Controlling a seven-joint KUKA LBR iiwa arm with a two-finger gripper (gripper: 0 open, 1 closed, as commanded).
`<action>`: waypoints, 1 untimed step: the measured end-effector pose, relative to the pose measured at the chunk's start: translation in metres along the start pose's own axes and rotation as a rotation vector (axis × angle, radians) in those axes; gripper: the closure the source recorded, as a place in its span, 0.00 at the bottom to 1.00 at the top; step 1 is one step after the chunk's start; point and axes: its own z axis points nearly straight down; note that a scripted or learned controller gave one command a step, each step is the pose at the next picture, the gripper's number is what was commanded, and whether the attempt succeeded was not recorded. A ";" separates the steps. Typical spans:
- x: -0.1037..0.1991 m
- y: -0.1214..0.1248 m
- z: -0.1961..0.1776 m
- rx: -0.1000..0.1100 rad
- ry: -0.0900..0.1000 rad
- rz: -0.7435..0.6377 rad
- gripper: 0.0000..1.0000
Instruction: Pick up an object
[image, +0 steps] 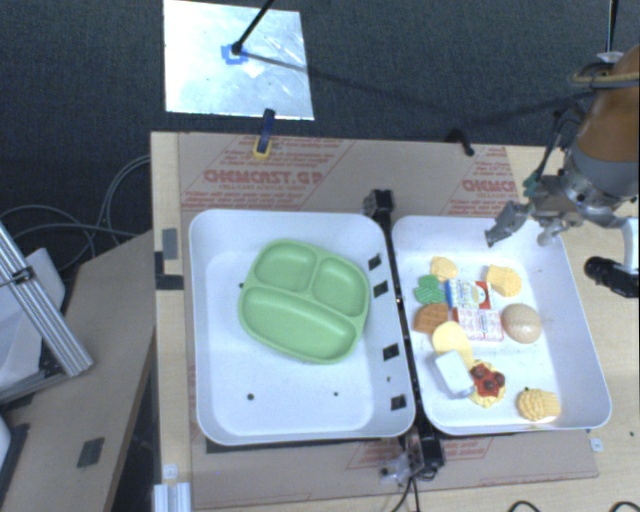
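My gripper hangs over the far edge of the right bin, its two fingers spread apart with nothing between them. Below and in front of it, a cluster of toy food lies in that bin: a yellow piece, a green piece, a red and white carton, a yellow pastry, a beige egg-shaped piece, a brown piece, a pizza slice and a corn-like piece.
The left bin holds a green divided plate. A black divider with clips runs between the bins. A shiny metal sheet lies beyond the bench, and an aluminium frame stands at the left.
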 end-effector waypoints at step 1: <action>0.000 0.003 -0.008 -0.012 -0.002 -0.002 0.00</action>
